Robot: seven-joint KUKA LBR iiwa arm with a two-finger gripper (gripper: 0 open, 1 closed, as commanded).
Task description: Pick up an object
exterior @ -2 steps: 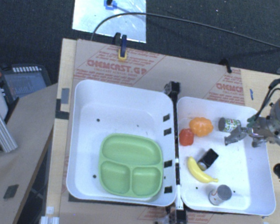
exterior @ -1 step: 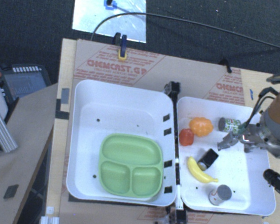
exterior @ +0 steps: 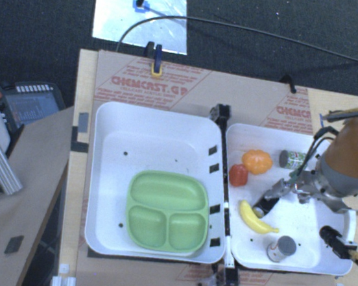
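Camera view from above: a worktop (exterior: 192, 88) carries two shallow white bins side by side. Left bin (exterior: 161, 130) holds a green divided plate (exterior: 167, 210) toward its six o'clock edge. Right bin (exterior: 300, 217) receives the grey arm (exterior: 354, 155), orange-banded, entering from three o'clock. Its pincer (exterior: 269, 202) sits near the bin's centre, tips just above a banana's (exterior: 256, 218) upper end; whether it is open or closed cannot be told. An orange (exterior: 257, 161) lies at the pincer's eleven o'clock, a tomato (exterior: 238, 175) at its ten o'clock. One small can (exterior: 291, 160) lies near twelve o'clock, another can (exterior: 281, 248) at five o'clock.
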